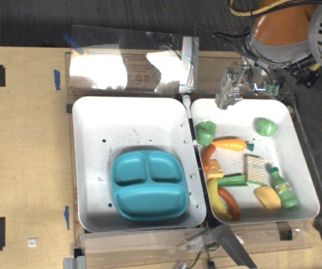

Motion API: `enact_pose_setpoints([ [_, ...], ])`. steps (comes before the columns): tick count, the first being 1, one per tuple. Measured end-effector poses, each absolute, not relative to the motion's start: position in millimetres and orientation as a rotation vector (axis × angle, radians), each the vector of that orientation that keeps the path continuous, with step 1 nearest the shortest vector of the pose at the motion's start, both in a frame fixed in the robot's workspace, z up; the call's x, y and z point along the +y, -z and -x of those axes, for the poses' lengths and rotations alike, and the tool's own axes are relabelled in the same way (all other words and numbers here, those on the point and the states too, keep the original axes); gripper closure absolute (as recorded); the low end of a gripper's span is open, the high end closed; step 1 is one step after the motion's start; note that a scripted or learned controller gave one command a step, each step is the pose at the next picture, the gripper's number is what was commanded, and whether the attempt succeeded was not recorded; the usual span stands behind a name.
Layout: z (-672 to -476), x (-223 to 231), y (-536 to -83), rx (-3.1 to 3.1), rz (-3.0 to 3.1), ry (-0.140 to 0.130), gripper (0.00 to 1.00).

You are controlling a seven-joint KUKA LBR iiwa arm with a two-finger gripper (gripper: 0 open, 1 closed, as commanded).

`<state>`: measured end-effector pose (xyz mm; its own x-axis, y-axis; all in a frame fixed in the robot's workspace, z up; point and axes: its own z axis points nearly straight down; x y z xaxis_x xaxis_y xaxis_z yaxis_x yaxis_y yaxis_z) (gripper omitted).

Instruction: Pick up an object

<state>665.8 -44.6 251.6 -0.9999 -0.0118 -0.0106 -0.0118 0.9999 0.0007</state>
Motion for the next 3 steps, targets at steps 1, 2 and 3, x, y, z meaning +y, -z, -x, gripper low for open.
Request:
enact_pose_setpoints([
  [1, -668.4, -81, -289, 3.126, 0.138, 0.003, 1.00],
  [2, -644.9, -51, -234, 3.117, 0.380, -0.002, 1.00],
  [3, -647.7, -51, -249, 3.103, 0.376, 0.001, 1.00],
])
